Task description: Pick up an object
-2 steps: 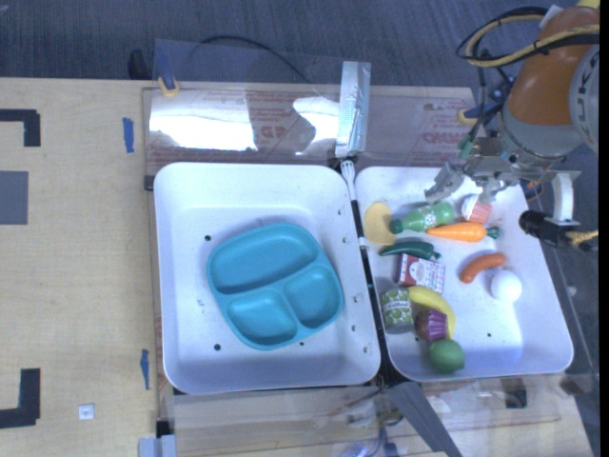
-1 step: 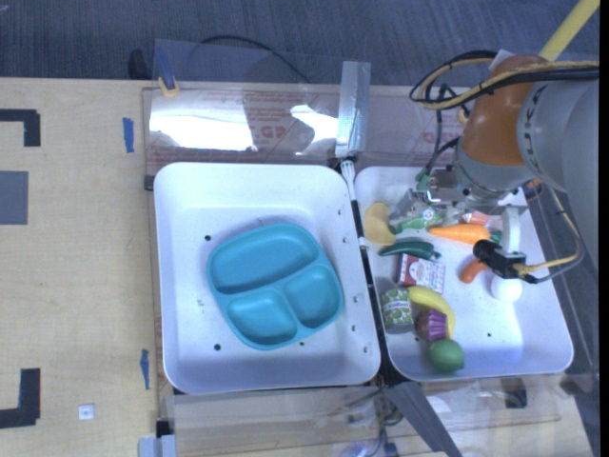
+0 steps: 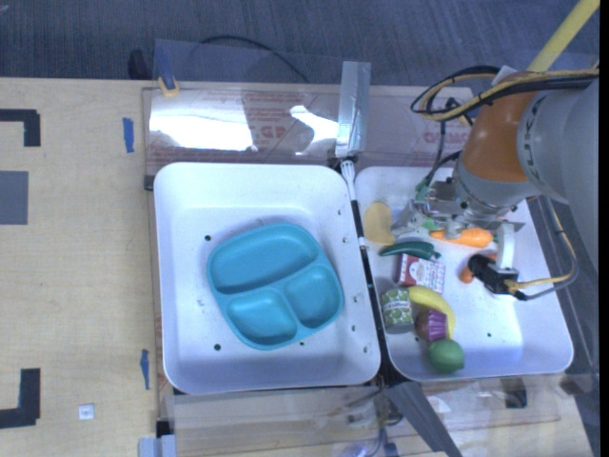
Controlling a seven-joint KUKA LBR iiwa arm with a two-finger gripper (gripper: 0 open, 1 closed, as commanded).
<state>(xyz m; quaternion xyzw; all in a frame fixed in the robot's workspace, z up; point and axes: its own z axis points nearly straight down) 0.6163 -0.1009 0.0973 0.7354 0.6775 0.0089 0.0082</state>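
Grey arm (image 3: 533, 150) low over the right bin's (image 3: 547, 350) far edge, above carrot (image 3: 473, 239) and toys, likely picking a target. Fingers' (image 3: 440, 208) state: cannot tell. Blue tray (image 3: 274, 284) alone in left bin (image 3: 181, 217).

We see the left bin (image 3: 181, 208) holding a blue divided plate (image 3: 274, 284). In the right bin (image 3: 542, 341) the gripper (image 3: 440, 209) hangs above small toy foods: a carrot (image 3: 468, 239), a banana (image 3: 430, 301), a green ball (image 3: 445, 355).
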